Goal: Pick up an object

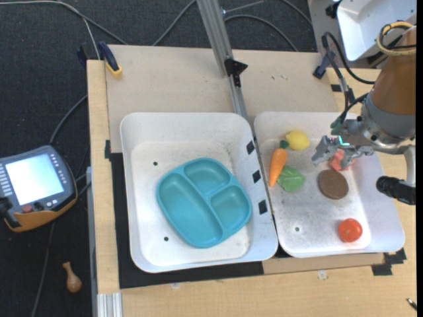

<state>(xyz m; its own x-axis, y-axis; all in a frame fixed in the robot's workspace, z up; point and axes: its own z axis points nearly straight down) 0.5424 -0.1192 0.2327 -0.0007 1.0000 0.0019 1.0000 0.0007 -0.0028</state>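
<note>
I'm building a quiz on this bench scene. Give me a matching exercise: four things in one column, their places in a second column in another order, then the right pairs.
Things:
1. plate
2. lemon
3. tomato
4. carrot

Places:
A. near front corner of the right bin
B. along the right bin's left side, leaf end touching a green item
C. in the left bin
D. toward the back of the right bin, just beyond the carrot's tip

Pairs: 1-C, 2-D, 3-A, 4-B
</note>
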